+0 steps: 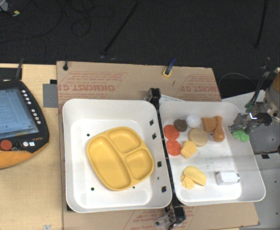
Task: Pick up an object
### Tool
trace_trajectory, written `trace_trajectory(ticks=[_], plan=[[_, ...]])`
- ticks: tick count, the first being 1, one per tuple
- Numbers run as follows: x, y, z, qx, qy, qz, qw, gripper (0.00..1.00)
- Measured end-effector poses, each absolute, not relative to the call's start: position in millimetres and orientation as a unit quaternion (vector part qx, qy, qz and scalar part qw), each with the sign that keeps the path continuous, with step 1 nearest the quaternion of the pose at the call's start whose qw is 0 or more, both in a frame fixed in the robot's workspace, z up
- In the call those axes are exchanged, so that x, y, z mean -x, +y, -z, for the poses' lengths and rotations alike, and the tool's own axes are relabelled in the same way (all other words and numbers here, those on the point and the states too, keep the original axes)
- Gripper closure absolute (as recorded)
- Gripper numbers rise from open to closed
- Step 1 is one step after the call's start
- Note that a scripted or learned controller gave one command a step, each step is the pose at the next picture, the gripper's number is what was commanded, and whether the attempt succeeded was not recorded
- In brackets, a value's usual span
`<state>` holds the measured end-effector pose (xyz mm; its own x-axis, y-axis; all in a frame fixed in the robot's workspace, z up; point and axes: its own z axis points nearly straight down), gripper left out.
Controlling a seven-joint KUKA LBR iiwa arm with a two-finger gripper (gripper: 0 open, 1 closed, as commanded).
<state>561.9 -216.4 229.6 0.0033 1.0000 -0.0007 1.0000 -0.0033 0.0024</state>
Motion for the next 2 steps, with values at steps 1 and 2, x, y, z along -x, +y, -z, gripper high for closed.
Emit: trace_trajectory(ticks=[1, 2], plan=[[-547.5, -158.7, -221.0, -0.706, 0.708, 0.0006, -0.002, 1.0], [-537.3, -96.5, -222.3, -0.706, 0.709, 0.0004, -0.003, 1.0]])
